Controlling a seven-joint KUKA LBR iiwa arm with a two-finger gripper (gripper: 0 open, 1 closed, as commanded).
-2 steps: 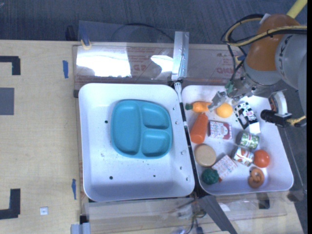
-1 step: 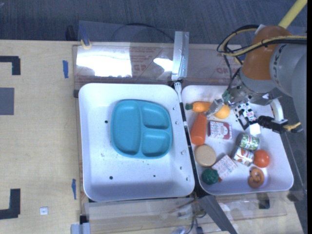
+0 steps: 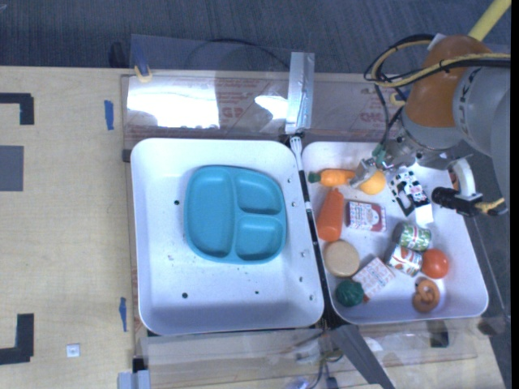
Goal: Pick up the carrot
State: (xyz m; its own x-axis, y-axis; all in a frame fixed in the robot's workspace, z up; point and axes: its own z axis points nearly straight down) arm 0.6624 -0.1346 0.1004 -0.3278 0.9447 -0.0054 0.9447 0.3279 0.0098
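Bright, even overhead light; glare on the clear panel [image 3: 212,102]; slightly soft focus.

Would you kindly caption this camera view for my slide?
Gripper poised beside the small carrot in the right bin; blue divided plate in the left bin.

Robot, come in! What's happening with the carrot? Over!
Gripper low in the right bin, at the top. Small carrot lies just left of it, not picked up. Yellow toy crowding the gripper; big orange piece just below the carrot.
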